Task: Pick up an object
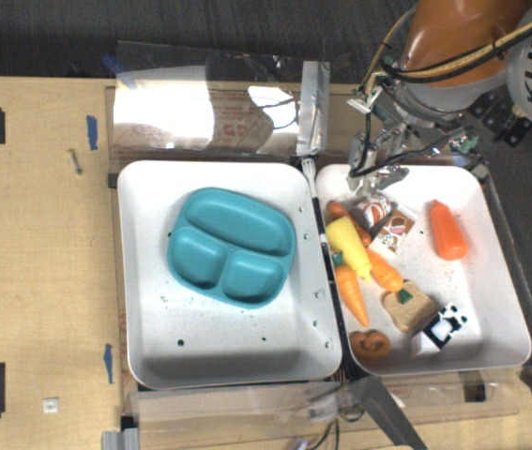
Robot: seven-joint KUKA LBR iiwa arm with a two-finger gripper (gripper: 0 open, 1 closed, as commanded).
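Observation:
My gripper (pixel 376 172) hangs over the back left corner of the right bin (pixel 505 279), just above a small red and white packet (pixel 389 225). In front of it lie a yellow banana-like toy (pixel 348 240), two orange carrots (pixel 351 295) (pixel 385 273) and a bread-slice toy (pixel 409 307). An orange-red piece (pixel 449 230) lies apart at the right. A brown round toy (pixel 371 344) sits at the front left corner. I see nothing held in the gripper.
The left bin (pixel 153 336) holds a teal divided plate (pixel 233 247). A black and white tag (pixel 447 326) lies near the bread slice. A clear plastic sheet (pixel 209 111) lies behind the left bin. The grey and orange arm (pixel 463 26) looms over the right bin's back edge.

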